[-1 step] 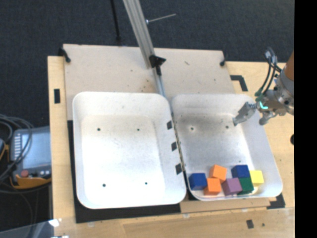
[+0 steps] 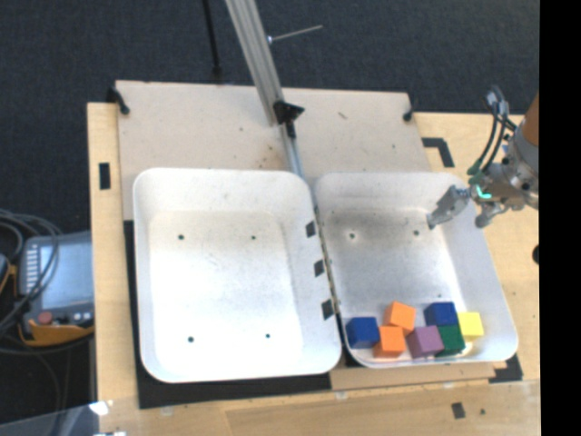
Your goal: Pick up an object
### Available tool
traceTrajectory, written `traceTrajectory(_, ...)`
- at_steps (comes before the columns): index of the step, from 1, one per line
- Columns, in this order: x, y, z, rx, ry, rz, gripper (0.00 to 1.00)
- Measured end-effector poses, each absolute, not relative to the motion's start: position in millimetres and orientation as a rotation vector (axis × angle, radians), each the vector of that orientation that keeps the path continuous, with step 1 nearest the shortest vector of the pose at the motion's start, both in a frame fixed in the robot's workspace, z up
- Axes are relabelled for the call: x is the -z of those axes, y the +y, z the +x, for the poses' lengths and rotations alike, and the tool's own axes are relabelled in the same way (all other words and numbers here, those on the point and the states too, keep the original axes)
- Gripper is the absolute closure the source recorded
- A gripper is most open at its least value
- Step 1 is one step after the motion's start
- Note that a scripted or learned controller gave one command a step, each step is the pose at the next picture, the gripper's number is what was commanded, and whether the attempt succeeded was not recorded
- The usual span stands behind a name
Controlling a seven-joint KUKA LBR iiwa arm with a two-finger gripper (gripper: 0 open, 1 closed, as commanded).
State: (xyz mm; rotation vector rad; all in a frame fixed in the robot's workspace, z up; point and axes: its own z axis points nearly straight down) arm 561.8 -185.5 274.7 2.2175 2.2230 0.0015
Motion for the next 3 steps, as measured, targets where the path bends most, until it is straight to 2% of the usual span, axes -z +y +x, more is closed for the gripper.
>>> traceTrajectory(3,-138.4,-181.7,549.7,0.005,2.219,2.227,0.00)
